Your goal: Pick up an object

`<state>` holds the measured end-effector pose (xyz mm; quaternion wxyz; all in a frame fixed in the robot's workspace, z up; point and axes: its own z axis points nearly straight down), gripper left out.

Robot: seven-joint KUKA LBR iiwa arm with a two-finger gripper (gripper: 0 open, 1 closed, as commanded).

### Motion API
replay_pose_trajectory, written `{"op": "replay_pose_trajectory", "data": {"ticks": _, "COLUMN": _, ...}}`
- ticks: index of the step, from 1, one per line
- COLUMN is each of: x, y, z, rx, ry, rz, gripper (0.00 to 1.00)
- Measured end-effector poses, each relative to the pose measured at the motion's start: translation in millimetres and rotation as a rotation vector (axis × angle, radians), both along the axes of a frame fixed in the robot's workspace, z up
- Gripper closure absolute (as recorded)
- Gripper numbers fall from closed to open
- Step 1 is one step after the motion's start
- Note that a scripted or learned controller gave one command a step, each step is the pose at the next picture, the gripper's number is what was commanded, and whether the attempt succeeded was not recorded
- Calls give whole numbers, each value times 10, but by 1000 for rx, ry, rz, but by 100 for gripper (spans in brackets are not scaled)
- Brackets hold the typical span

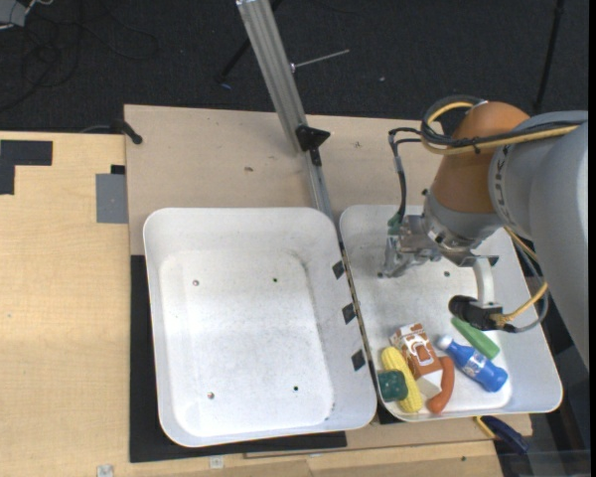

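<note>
Gripper (395, 258): low over upper part of right bin (536, 391), near its left wall; finger spread cannot be told, nothing seen between them. Objects clustered at right bin's near end, well apart from gripper: yellow corn (401, 378), orange-white carton (416, 345), blue bottle (474, 363), green piece (476, 336). Left bin (164, 266) alongside.

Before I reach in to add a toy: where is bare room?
The left bin floor is bare wall to wall. In the right bin, the far half is free around the tool. Crowded: its near corner, with corn, blue bottle, green piece.
</note>
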<state>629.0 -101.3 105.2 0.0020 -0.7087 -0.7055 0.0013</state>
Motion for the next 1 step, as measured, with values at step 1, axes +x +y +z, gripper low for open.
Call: {"op": "replay_pose_trajectory", "data": {"ticks": 1, "x": 8, "y": 76, "z": 593, "rx": -1, "ry": -7, "rz": 6, "gripper": 100}}
